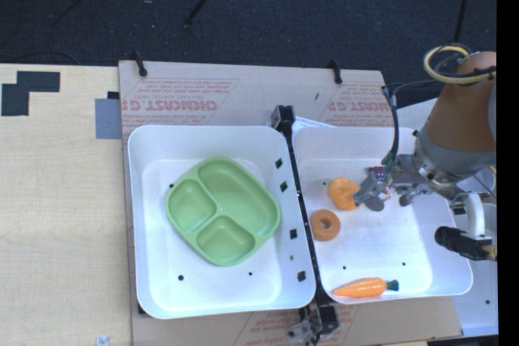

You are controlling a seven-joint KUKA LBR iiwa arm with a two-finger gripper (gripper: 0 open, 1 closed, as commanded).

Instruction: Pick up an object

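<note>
Arm in from the right, end effector (375, 196) low inside the right bin (442, 275), just right of an orange lump (344, 193) (looks touching it, hard to be sure). Grip state: cannot tell. Orange ring (325, 224) lies flat just below-left of the lump. Toy carrot (364, 287) near the front wall, well apart. Left bin (154, 174) carries a green divided plate (222, 210).

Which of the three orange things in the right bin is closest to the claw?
The rounded orange lump, right beside the claw. The orange ring lies farther left and below; the carrot is by the bin's front edge.
</note>
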